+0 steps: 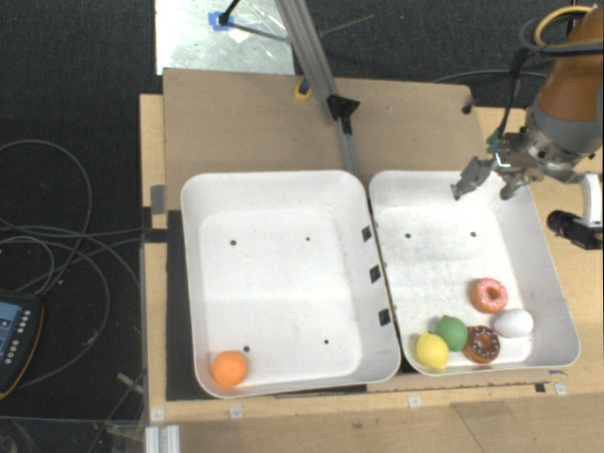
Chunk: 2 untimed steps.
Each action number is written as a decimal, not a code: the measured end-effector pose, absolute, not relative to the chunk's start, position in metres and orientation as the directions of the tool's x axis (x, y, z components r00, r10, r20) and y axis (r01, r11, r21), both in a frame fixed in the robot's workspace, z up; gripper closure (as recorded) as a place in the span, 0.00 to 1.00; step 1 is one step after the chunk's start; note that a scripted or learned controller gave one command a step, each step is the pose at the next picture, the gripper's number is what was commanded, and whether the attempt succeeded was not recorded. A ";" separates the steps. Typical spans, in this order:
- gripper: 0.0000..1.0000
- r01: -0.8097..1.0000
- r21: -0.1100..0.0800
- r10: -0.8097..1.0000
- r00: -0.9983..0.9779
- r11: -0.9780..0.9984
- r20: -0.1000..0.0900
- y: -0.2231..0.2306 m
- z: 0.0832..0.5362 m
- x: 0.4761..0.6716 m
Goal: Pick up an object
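Hanging over the far right corner of the right bin point(557, 281), the gripper point(489, 181) shows two fingers spread apart with nothing between them. One finger point(469, 179) points down-left over the bin's far edge, the other sits just to its right near the rim. The arm point(570, 92) is cut off by the right edge of the view, so only its orange band and the grey wrist can be seen, with a cable looping over the top.

Down in the near right corner of that bin, five things are bunched together. A pink donut point(489, 295) lies farthest from us. Nearer, a white egg shape point(513, 324) sits just right of a chocolate donut point(482, 345); whether the two touch is hard to say. A green ball point(452, 332) touches the chocolate donut's left side, and a yellow lemon point(432, 351) presses against the green ball at the near rim. All of them lie well apart from the gripper.

The left bin point(203, 215) holds one orange ball point(229, 369) in its near left corner. Small dark dots mark both bin floors. The bins rest on a brown board point(245, 121) on the bench. A grey pole point(307, 36) slants up beyond it, its top cut off. Black cables point(57, 243) curl across dark carpet at left, where a handheld device point(16, 338) is cropped by the edge. A pale patch of floor point(203, 22) shows at far left.
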<state>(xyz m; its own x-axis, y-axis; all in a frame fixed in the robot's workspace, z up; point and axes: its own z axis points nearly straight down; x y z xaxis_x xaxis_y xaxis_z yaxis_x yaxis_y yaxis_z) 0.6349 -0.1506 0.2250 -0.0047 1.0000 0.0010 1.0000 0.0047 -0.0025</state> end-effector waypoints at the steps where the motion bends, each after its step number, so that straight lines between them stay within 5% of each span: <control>1: 0.00 1.000 0.001 1.000 -0.007 0.007 -0.001 -0.151 0.227 0.636; 2: 0.00 1.000 -0.003 1.000 -0.007 0.007 0.001 -0.141 0.175 0.630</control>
<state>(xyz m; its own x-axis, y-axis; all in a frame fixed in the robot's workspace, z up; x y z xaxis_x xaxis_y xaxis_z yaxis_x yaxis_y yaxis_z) 0.6303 -0.1414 0.1754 -0.0067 1.0000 0.0005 1.0000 0.0067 -0.0025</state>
